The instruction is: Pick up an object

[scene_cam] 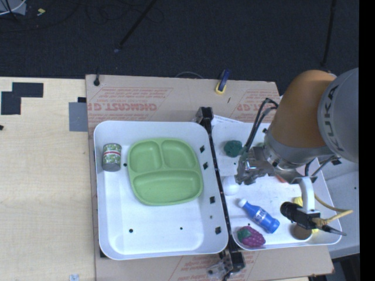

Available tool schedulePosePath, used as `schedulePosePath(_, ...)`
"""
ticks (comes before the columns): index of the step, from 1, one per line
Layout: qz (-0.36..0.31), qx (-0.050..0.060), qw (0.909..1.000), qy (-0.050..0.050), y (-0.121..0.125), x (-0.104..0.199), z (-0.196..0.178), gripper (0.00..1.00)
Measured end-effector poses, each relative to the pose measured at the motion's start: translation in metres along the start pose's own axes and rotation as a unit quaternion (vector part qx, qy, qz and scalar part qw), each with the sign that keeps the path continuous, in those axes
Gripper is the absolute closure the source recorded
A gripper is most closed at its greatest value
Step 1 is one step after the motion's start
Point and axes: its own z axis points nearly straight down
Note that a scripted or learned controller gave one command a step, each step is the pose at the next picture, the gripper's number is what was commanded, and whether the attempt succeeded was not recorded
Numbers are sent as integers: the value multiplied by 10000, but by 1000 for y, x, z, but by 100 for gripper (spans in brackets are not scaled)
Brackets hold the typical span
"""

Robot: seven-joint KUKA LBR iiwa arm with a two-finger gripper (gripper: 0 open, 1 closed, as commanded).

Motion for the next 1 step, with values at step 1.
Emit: schedulePosePath(1,4,4,10000,-5,-2,51,2,100)
